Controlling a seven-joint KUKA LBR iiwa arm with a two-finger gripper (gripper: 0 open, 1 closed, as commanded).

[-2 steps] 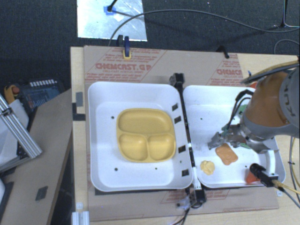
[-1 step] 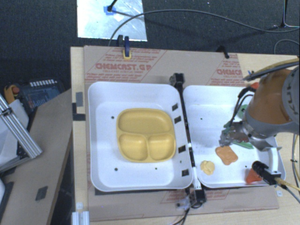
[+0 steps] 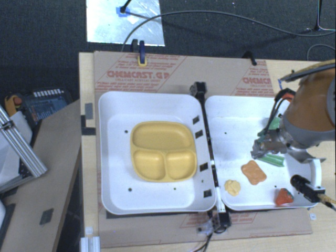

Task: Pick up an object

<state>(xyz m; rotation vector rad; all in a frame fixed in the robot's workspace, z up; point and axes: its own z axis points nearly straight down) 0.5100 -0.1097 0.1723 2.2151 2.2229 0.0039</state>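
Pincer: low in the right bin, over a green piece; I cannot tell its opening (arm blocks it).
Green piece: possibly touching the pincer; centre on it before lifting.
Orange piece: just beside; avoid nudging.

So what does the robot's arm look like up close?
The arm is chunky and rounded, with an orange band on top and grey below it. A dark cable with a red bit loops beside it. Its gripper is small, grey and metal-looking.
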